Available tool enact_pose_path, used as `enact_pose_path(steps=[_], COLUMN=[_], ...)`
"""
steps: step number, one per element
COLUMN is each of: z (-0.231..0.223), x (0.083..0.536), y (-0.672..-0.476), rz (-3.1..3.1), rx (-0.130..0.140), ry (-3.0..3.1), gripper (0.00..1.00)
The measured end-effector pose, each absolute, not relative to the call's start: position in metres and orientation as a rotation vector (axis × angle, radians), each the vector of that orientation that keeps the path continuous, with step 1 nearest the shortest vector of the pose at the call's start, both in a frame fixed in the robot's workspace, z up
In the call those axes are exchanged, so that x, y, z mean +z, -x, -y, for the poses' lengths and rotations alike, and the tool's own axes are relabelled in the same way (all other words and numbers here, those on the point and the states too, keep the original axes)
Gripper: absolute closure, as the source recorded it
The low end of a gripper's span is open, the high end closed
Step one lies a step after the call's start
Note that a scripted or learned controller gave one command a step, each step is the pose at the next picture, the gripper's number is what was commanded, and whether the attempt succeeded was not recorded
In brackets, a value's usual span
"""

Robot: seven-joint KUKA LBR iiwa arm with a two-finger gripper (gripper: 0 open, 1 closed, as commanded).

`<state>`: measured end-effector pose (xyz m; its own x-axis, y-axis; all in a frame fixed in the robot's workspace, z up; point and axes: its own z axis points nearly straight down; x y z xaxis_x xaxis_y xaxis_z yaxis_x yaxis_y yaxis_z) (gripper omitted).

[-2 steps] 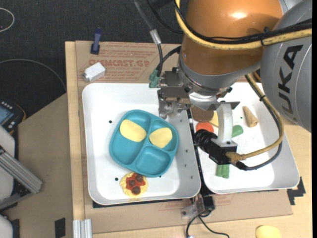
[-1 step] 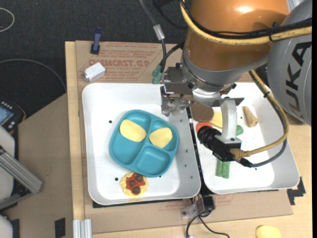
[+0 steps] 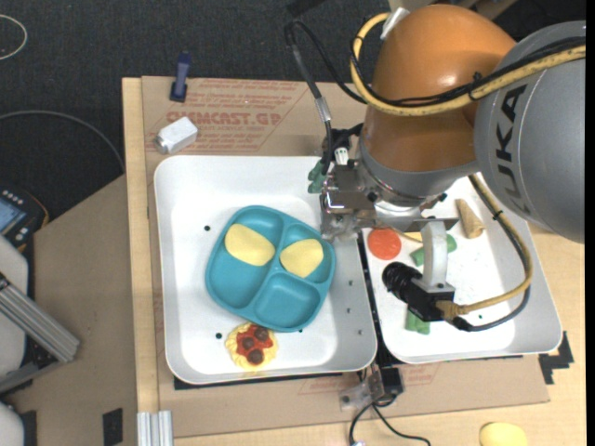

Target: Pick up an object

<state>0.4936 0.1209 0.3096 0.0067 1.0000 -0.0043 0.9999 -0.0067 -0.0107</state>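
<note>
Two white bins sit side by side. The left bin (image 3: 172,249) holds one blue divided plate (image 3: 253,295) at its middle, with two yellow pieces, one (image 3: 246,243) in the plate's far-left compartment and one (image 3: 302,257) in its far-right compartment. One small pizza toy (image 3: 251,344) lies at the bin's near edge, touching the plate's rim.

The right bin (image 3: 521,319) is largely hidden by the arm. In it show one orange round piece (image 3: 383,242) near the left edge, one tan piece (image 3: 468,216) towards the far edge, and two green patches (image 3: 418,321), perhaps parts of one thing.

The gripper (image 3: 339,210) hangs over the seam between the bins, by the plate's far-right rim. Whether it is wide, narrow or holding anything cannot be told.
</note>
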Motion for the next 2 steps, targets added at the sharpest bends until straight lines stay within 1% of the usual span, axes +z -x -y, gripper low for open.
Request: enact_pose_path(steps=[1, 2], z=[-0.088, -0.025], x=[0.237, 0.286], y=[-0.477, -0.480], rz=[2.211, 2.217], rx=[0.016, -0.004], ry=[2.223, 2.233], gripper=[1.00, 1.00])
